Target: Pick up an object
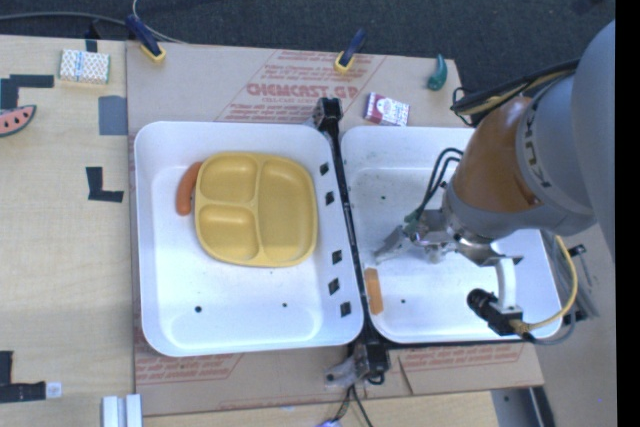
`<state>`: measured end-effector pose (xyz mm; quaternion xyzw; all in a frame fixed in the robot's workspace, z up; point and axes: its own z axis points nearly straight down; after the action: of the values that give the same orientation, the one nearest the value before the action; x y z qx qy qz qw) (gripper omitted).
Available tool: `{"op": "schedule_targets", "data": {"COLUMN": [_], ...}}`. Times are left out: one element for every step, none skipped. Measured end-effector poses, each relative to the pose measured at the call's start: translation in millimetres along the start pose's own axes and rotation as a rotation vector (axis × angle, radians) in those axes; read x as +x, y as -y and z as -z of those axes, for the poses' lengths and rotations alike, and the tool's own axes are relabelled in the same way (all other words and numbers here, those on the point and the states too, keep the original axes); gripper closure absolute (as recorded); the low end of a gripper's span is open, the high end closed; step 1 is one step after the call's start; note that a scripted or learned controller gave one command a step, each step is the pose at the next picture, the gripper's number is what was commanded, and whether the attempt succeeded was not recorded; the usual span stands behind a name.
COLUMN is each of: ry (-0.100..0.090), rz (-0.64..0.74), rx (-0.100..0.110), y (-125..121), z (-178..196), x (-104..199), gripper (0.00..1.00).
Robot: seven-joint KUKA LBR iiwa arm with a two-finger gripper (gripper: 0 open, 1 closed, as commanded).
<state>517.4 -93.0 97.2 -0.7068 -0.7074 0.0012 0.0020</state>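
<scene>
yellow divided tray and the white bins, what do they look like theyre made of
The yellow divided tray looks like moulded plastic with a smooth, dull finish: one even colour, rounded corners, soft raised ridges between its three compartments. The two white bins also look like plastic, smooth and slightly glossy, with rounded thin rims; enamelled metal cannot be ruled out.

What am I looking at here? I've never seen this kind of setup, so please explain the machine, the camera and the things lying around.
One camera looks down at a slant on a bench with two white bins side by side. The grey arm with an orange band is a robot reaching in from the right; its gripper hangs over the right bin. Nothing can be seen between its fingers. An orange stick-shaped piece lies at that bin's left edge. The left bin holds a yellow divided tray, with an orange piece tucked against its left side. The job is to pick up an object.
</scene>
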Motion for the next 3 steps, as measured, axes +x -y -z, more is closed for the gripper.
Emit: {"op": "schedule_targets", "data": {"ry": [0.0, 0.001, 0.005], "rz": [0.002, 0.002, 0.002], "rx": [-0.006, -0.003, -0.001], "y": [-74.5, -121.4, -121.1], "z": [88.1, 87.0, 96.4], "x": [65.3, 117.7, 116.6], "gripper": [0.0, 0.0, 1.0]}}
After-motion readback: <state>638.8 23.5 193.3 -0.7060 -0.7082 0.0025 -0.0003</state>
